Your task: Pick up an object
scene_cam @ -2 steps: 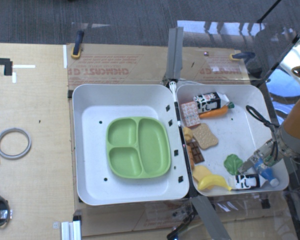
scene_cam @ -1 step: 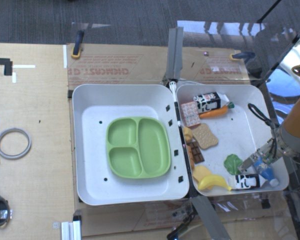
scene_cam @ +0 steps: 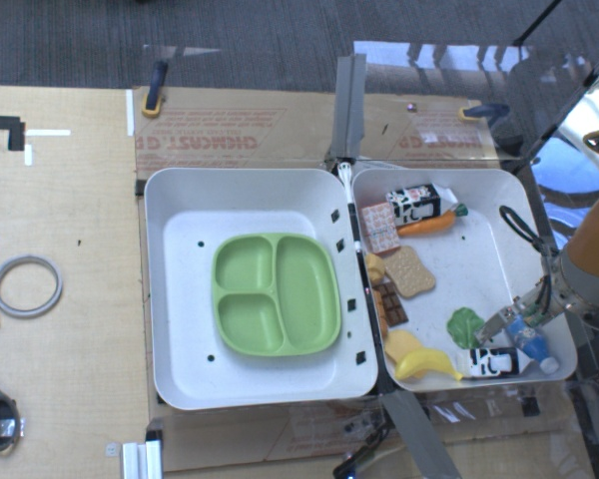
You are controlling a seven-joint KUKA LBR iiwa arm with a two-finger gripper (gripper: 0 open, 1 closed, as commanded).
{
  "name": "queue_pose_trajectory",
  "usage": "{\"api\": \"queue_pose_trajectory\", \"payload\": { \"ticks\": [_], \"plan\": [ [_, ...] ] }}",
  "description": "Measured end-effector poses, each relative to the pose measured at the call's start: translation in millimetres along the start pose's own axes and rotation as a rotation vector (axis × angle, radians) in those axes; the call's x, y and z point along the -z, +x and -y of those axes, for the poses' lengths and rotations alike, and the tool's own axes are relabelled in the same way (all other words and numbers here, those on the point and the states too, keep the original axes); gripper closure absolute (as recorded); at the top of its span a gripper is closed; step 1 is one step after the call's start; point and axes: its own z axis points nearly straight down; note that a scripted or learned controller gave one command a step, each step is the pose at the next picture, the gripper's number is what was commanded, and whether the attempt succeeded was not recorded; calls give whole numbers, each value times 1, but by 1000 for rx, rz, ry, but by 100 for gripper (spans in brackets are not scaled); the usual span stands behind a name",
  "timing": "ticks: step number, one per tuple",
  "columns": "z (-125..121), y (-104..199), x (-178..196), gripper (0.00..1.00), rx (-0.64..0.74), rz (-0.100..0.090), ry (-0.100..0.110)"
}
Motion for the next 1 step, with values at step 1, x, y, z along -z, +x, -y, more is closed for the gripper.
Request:
{"api": "queue_pose_trajectory", "payload": {
  "ticks": [1],
  "plan": [
    [-26, 54, 0, 0, -22, -1, 1]
  ]
}}
